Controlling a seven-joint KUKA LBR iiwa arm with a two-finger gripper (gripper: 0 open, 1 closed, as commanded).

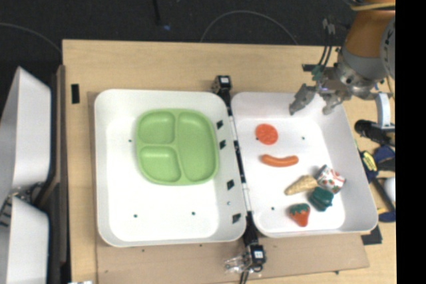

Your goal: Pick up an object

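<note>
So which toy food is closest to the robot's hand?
The round red tomato slice. It lies highest in the right bin, just below the open hand. The hot dog, ice cream cone and strawberry lie farther down.

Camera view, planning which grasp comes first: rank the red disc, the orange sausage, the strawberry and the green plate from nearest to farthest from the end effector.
From the end effector:
1. Red disc, right bin, upper part.
2. Orange sausage, right bin, middle.
3. Strawberry, right bin, near edge.
4. Green plate, left bin.

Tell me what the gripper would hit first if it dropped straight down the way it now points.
Likely the bare floor of the right white bin. The gripper, fingers spread, hangs over its upper right corner, with the round red toy off to the side. Depth is hard to judge.
</note>
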